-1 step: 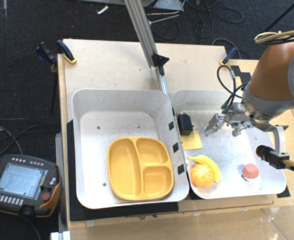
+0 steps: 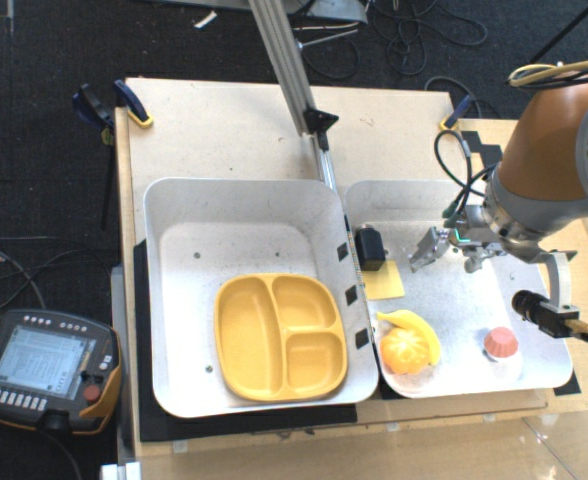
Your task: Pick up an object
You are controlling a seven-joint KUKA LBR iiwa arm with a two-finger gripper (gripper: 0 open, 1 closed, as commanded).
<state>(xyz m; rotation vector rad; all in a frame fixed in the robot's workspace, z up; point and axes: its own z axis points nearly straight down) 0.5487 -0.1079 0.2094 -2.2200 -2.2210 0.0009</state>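
A: Where does the arm [image 2: 552, 158] stand?

B: It reaches in from the right, its orange band over the far right corner of the right bin [image 2: 534, 373], the wrist bent down and leftward. The gripper [image 2: 452, 248] hangs above the middle of that bin, pointing toward the divide between the two bins.

A: Open or closed?

B: The fingers look spread, one metal finger [image 2: 426, 250] jutting left and another lower to its right, with nothing between them.

A: What lies under it?

B: A small black block [image 2: 370, 247] near the bin's left wall, touching a yellow square pad [image 2: 385, 282] just in front of it. Nearer the front edge sits an orange fruit [image 2: 406, 350], with a banana [image 2: 417, 325] curved around its back, touching it. A pink cup-shaped piece [image 2: 501, 344] sits well to the right of those, near the front right corner.

A: And the left bin [image 2: 174, 258]?

B: A yellow divided tray [image 2: 279, 336] with three compartments lies flat in its front half.
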